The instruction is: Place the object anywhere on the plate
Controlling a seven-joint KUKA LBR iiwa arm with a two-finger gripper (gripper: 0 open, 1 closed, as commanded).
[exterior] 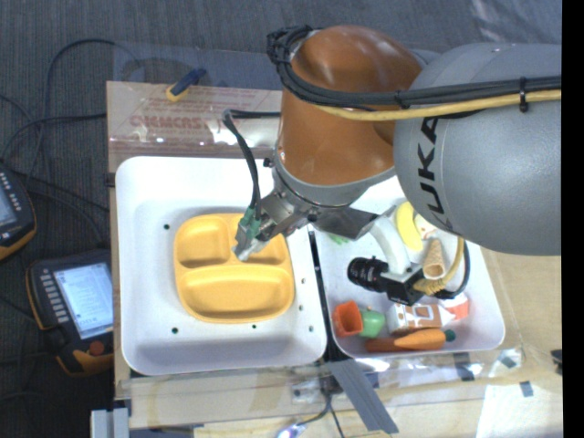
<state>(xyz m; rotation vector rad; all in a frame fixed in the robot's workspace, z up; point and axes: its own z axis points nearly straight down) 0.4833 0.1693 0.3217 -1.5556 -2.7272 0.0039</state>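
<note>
A yellow plate [233,286] with three compartments lies in the left white bin [146,336]. My gripper [247,238] hangs low over the plate's upper right compartment, close to the divider ridge. A small patch of green shows at the gripper's tip, and I cannot tell whether it is a held object. The big orange and grey arm covers the area behind the gripper and the top of the right bin.
The right bin [488,331] holds a yellow banana [410,228], an ice cream cone [436,259], an orange cup [347,318], a small green piece [372,322], a carrot [416,340] and a small carton [422,315]. A green thing [340,236] peeks from under the arm.
</note>
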